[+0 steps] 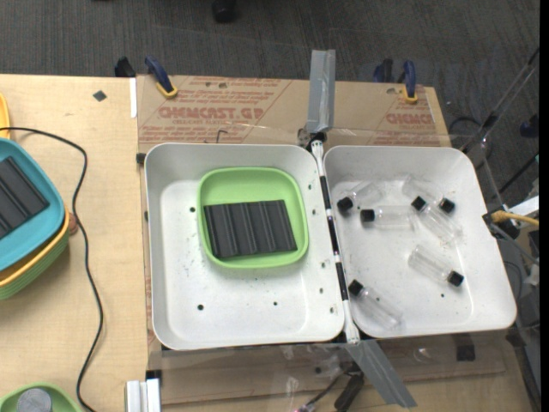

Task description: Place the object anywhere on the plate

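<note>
- Nearest us, at the front of the right bin (480, 312), one clear vial (371, 302) lies with its black cap pointing toward the seam between the bins.
- Farther back in that bin we count five more capped vials: one (433, 267) toward the right side and four (396, 218) clustered near the back.
- All the vials sit in the right bin, well apart from the plate.
- We see the green plate (251, 184) in the left bin (171, 256), toward its back, with a dark ribbed mat (250, 228) lying flat on it.
- On the wooden bench (77, 144) at left, a black cable (86, 230) runs past a teal tray stack (30, 217).
- Behind the bins, cardboard (232, 110) is held by two blue clamps (159, 75).
- We cannot tell whether the claw is apart or together.
</note>
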